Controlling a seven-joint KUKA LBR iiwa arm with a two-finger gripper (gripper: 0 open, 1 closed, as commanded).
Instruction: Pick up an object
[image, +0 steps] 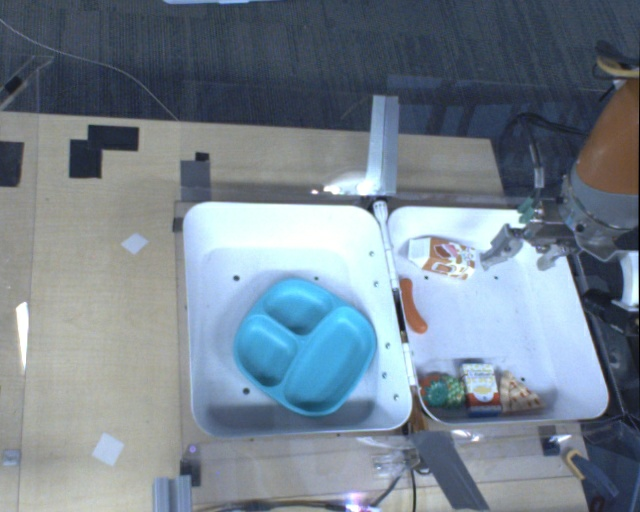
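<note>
Camera view, looking down at a slant on a pale wooden tabletop (90, 330) bearing two shallow white bins side by side. Seen in the left bin (210, 300): a blue three-compartment plate (305, 345), lying flat near the middle. Scattered in the right bin (560, 330): a white-and-orange snack packet (442, 257) near the far left corner; an orange carrot-like stick (412, 306) along the left wall, just beside the divider; and, along the near wall, a green clump (440, 390), a small printed box (480, 387) and a pale waffle-patterned piece (518, 395), close together. Reaching in from the right: grey arm (610, 150) with orange band, its claw (520, 245) poised over the bin's far side, just right of the snack packet, nothing visibly between its prongs. Impossible to tell how far apart those prongs stand.
</note>
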